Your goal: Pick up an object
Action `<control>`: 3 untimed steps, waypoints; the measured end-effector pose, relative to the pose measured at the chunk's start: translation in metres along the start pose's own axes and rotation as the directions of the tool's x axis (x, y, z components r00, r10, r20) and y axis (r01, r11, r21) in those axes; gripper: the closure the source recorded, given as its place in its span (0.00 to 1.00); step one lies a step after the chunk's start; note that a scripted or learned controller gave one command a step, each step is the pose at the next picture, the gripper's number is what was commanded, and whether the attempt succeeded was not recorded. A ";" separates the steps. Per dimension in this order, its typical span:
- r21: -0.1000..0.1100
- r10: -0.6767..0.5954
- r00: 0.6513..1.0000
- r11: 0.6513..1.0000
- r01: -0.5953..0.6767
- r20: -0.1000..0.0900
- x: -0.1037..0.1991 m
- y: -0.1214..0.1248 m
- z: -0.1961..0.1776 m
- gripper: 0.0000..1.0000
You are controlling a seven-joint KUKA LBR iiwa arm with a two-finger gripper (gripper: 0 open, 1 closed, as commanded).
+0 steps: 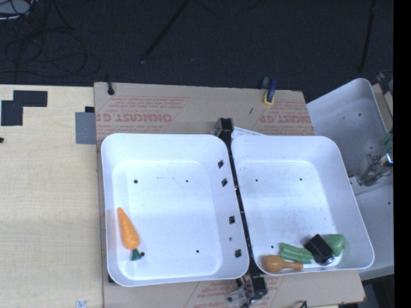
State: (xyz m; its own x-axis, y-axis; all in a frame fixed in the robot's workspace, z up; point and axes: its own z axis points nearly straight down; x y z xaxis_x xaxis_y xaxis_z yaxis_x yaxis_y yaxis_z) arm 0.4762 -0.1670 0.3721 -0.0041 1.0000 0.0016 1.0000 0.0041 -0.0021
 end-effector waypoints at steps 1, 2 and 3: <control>0.005 0.008 1.000 1.000 -0.008 0.001 -0.049 0.001 0.058 1.00; 0.004 0.004 1.000 1.000 -0.004 -0.001 -0.045 0.016 0.109 1.00; -0.003 0.009 1.000 1.000 -0.009 0.002 -0.048 -0.001 0.072 1.00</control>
State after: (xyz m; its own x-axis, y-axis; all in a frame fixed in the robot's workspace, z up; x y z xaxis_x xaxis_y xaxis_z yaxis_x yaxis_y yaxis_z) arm 0.4752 -0.2146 0.2998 0.0052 1.0000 -0.0007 1.0000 -0.0052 0.0010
